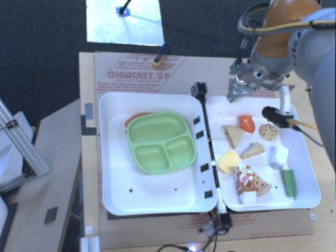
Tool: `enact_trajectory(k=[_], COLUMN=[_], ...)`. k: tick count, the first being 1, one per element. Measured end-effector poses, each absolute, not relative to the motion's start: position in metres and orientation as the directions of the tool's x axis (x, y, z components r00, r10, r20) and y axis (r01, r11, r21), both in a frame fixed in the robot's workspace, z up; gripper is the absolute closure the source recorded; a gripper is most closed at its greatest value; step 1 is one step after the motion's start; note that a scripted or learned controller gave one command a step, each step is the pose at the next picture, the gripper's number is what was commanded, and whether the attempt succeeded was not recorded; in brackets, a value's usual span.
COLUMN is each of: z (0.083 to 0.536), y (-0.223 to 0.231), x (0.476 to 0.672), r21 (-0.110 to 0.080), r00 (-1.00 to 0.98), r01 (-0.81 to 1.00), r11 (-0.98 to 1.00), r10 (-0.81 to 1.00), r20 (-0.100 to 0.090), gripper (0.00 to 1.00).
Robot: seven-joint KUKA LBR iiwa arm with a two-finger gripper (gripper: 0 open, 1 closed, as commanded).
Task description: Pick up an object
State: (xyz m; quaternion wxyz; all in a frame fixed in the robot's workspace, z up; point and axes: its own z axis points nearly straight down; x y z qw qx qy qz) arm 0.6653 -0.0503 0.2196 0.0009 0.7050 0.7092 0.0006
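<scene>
Far to the gripper's left, the left bin [113, 193] carries a green tray [160, 142] with three compartments; an orange-red edge [137, 117] shows from under its far rim. Nothing there suits a simple pinch, so I would leave that bin out of the pick.

The gripper [237, 92] hangs above the far left corner of the right bin [307, 196], on the counter [139, 75]. Its two dark fingers point down with a narrow gap between them, and I see nothing held in that gap.

All candidates lie nearer the camera than the gripper. Closest, just below it and slightly right, are the beige wedge [233, 135] and the red piece [247, 123], near one another. Further below sit the yellow lump [228, 162] and the pizza slice [247, 182]. To the right lie the cookie [268, 132], a cracker [253, 150], a white block [280, 154] and a green stick [289, 182].

Judgement: the red piece is the shortest reach and stands tall enough to grip. To do it well:
1. Centre the gripper over the piece before descending.
2. Align the fingers so that neither lands on the wedge.
3. Descend until the fingers straddle the piece.
4. Close, then lift straight up.

Flat items such as the cookie are likely to slip.
</scene>
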Motion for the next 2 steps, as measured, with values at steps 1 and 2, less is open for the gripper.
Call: enact_trajectory(k=[1,2], z=[0.220,0.233], y=[-0.052,-0.060], x=[0.666,0.665], r21=[0.003,0.004], r00=[-0.005,-0.001], r01=[1.000,1.000], r11=[0.005,0.001], r10=[1.000,1.000], r20=[-0.001,-0.001], gripper=[1.00,1.00])
